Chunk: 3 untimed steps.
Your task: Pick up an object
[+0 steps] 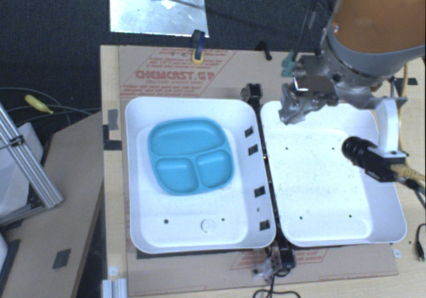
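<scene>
A light blue divided plate [190, 155] with three compartments lies flat in the left white bin [143, 223], toward its back. My gripper [291, 112] hangs from the grey and orange arm over the back left corner of the right white bin [333, 230]. It is well to the right of the plate, across the divide between the bins, and nothing shows in its grasp.
A black cylindrical piece [365, 155] on a white bracket juts over the right bin's right side. A faint round mark [208, 225] sits near the left bin's front. Black clips [258, 191] line the seam between the bins. Cardboard [180, 74] lies under both.
</scene>
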Tool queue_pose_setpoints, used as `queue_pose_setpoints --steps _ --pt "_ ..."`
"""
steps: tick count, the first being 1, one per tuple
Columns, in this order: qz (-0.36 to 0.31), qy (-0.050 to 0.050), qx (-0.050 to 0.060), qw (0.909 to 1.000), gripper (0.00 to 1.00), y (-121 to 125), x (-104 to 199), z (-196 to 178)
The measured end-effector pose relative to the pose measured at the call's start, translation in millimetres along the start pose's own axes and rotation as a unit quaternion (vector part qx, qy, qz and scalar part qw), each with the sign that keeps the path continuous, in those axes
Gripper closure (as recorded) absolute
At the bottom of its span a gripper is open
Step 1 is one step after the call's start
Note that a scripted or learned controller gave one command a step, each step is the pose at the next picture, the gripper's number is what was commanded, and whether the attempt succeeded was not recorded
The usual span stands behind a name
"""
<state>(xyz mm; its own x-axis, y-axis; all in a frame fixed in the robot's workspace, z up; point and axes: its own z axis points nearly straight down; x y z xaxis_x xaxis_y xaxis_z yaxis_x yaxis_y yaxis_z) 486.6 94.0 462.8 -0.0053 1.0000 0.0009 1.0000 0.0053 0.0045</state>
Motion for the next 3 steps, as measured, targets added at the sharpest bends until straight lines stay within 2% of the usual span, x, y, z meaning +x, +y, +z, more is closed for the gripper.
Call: queue_pose_setpoints --steps 1,2,3 --pt "0.0 0.0 0.002 1.0 1.0 0.1 11.2 27.2" --pt "-0.002 0.001 0.002 1.0 1.0 8.8 71.0 34.5" --pt "0.005 0.0 -0.002 1.0 1.0 0.3 12.1 -22.4"
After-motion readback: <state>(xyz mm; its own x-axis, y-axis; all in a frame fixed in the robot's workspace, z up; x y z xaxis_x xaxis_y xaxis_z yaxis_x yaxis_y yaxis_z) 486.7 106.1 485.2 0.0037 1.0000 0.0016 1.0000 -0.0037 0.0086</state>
